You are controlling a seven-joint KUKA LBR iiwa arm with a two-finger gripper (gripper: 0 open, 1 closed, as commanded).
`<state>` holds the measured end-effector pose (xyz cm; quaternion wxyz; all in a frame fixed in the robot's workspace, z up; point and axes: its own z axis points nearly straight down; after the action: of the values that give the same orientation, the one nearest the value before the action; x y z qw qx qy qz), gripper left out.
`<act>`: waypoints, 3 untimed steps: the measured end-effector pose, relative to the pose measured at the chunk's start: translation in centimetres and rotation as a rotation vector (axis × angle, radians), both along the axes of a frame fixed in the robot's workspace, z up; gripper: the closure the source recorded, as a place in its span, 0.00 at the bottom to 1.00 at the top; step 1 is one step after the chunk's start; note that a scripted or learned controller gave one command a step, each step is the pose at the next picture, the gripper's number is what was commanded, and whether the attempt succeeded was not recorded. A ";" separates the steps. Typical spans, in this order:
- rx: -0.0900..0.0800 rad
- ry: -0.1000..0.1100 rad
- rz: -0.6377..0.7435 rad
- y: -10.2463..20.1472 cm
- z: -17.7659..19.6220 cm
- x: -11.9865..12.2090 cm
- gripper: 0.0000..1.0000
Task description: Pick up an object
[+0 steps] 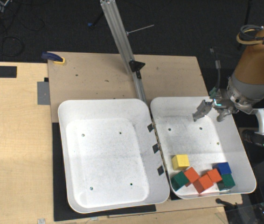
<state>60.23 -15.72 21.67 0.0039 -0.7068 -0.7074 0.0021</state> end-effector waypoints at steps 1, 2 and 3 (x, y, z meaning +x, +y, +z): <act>-0.001 -0.005 0.000 0.0 0.3 0.1 0.00; -0.001 0.000 0.000 0.4 -4.2 -0.3 0.00; -0.001 0.000 -0.002 -0.2 -9.9 0.2 0.00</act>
<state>60.46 -15.94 11.76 0.0037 -0.7076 -0.7066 0.0025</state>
